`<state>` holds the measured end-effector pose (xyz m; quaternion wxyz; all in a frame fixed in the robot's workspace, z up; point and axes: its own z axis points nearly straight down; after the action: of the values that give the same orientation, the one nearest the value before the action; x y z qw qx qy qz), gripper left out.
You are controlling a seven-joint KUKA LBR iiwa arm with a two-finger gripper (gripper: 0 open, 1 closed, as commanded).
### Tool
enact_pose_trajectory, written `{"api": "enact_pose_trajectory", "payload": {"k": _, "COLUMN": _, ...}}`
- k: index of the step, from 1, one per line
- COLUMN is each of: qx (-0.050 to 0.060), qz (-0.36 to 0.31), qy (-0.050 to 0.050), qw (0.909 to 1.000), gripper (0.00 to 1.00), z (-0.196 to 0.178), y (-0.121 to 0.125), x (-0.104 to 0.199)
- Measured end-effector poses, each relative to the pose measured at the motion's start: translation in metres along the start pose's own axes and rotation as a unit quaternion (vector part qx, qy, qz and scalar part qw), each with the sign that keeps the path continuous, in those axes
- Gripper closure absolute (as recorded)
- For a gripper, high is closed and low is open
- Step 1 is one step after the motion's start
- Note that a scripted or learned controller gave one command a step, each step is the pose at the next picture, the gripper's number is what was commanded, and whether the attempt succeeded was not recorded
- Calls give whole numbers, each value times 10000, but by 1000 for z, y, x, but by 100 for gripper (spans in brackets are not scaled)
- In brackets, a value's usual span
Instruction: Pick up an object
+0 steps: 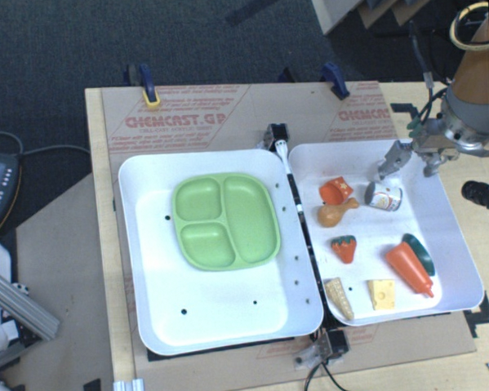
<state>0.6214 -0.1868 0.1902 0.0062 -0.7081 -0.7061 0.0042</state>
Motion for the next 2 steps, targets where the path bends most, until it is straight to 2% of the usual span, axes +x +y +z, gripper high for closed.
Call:
{"api": "enact_pose_trajectory", "payload": {"k": 1, "qx": -78, "qz": -15, "qy": -16, "qw": 10000, "gripper": 0, "z": -9, "y": 3, "x": 0}}
{"api": "enact_pose_trajectory", "payload": {"k": 2, "qx": -47, "qz": -18, "qy": -8, "qw": 10000, "gripper": 0, "z": 54, "y": 3, "x": 1}}
